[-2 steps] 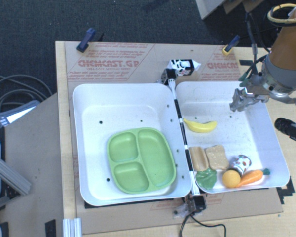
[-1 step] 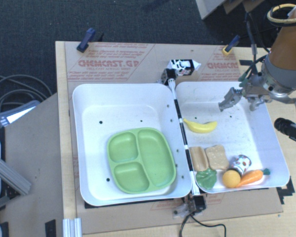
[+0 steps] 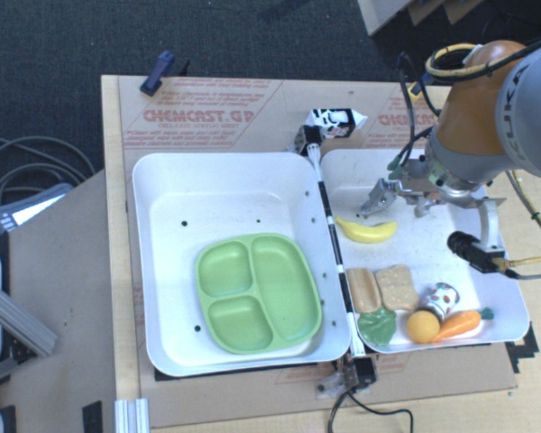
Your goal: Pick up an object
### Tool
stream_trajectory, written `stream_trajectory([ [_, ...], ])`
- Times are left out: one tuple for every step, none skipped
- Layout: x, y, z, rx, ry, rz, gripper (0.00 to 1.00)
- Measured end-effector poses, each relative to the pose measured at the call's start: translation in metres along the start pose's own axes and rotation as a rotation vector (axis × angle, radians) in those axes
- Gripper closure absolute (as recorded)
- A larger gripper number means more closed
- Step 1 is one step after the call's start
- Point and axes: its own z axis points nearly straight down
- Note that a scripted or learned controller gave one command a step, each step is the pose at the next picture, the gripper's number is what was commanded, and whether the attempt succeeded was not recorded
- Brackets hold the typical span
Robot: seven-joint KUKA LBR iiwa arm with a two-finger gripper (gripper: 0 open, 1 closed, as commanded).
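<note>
From the overhead camera, the grey arm [image 3: 487,106] reaches in from the right and hangs over the right bin [image 3: 514,307], wrist bent down toward the toys. The gripper [image 3: 398,197] sits just above and to the right of the banana [image 3: 368,231], with one finger [image 3: 375,198] splayed out toward the bin's left wall and the other nearer the wrist, so the fingers read as spread apart with nothing between them. Whether the tips touch the bin floor, I cannot tell from this slant.

The banana lies flat, curve upward, close against the divider where the two bins meet; that spot leaves little room on its left side for a finger, which is probably why the gripper stands off to its right. It looks like the likeliest target, being the nearest thing, and the task is at the approach stage, nothing lifted yet.

Farther toward the front of the same bin, the other toys are bunched together: two crackers [image 3: 382,289] side by side, a green leaf [image 3: 377,326] below them, an orange ball [image 3: 423,327] touching a carrot [image 3: 460,324]. That crowding would make a clean pinch harder there.

Over in the left bin [image 3: 162,197], a green divided plate [image 3: 255,292] lies flat, well apart from the gripper.
</note>
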Motion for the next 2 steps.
stream_trajectory([
  [-0.002, -0.002, 0.065, 0.0, 0.0, 0.001, 0.0],
  [-0.004, 0.038, 0.071, -0.004, -0.002, 0.0, 0.0],
])
